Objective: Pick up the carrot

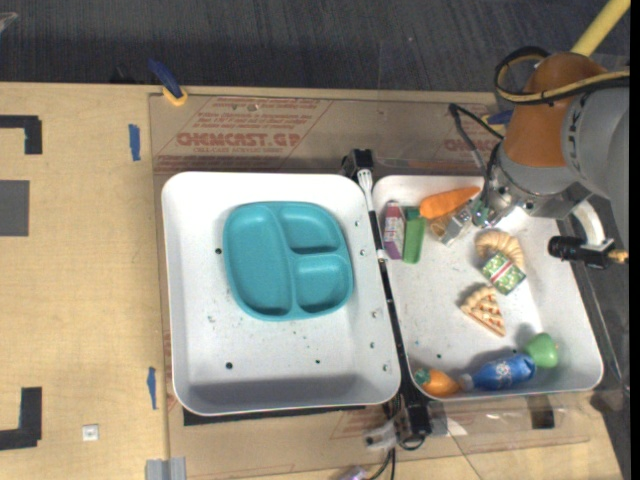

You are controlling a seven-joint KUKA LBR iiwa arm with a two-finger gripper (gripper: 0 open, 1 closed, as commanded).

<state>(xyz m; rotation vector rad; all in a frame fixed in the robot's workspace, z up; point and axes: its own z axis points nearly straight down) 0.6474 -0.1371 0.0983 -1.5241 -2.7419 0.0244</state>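
Dark carpet runs along the top of the camera view, and below it a tan surface (80, 298) carries two shallow white bins side by side. Black tape marks sit at the surface's left edge, with small blue tape strips near the left bin (200, 358). That bin holds a teal divided plate (288, 259), lying flat and a little left of the bin's middle. The right bin (585, 348) holds the toy food. The carrot (446, 203) lies near the bin's far edge, orange, tilted with its right end slightly higher. The end effector (470, 218) hangs just beside the carrot's lower right end, at the tip of the grey arm with its orange band (540, 118), which comes in from the right. Whether its fingers are spread or clenched cannot be told from this angle, and the carrot is not seen between them. A pink and white carton (392, 230) and a green block (412, 236) stand near the left wall of the right bin, touching each other. A croissant (500, 243) lies right of the end effector, with a small green packet (504, 273) against its lower end. A pizza slice (485, 311) sits nearer the middle. Along the near wall lie a blue bottle (503, 371), a green round fruit (542, 349) and a small orange and green piece (436, 379).
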